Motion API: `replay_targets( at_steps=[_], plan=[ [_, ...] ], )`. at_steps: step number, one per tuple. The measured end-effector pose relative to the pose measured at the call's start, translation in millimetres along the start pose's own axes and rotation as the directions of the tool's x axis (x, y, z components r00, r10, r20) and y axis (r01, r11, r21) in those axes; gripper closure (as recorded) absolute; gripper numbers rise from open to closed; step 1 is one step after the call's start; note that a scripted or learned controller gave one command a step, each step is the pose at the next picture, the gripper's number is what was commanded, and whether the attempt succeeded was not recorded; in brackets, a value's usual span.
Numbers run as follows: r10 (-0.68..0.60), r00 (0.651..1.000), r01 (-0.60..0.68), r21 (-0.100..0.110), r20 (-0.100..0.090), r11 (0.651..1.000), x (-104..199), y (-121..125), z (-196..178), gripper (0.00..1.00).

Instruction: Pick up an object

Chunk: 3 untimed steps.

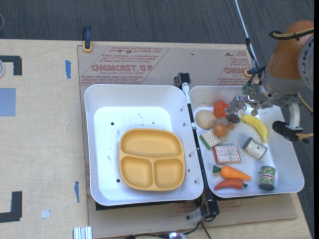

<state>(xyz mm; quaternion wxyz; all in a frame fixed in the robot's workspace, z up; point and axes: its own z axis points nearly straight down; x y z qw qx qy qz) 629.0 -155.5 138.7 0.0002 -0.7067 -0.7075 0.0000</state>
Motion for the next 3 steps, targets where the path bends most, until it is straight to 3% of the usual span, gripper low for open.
replay_targets(
  at_steps=[1, 2, 3],
  plan=[
    [0.0, 1.0, 0.0, -0.003, 0.001, 1.0, 30, -12, 53, 0.0],
    [0.001, 1.0, -0.001, -0.007, 0.002, 1.0, 29, -11, 42, 1.0],
    [0.004, 1.0, -0.004, -0.018, 0.007, 1.0, 54, -57, 49, 1.0]
  ],
)
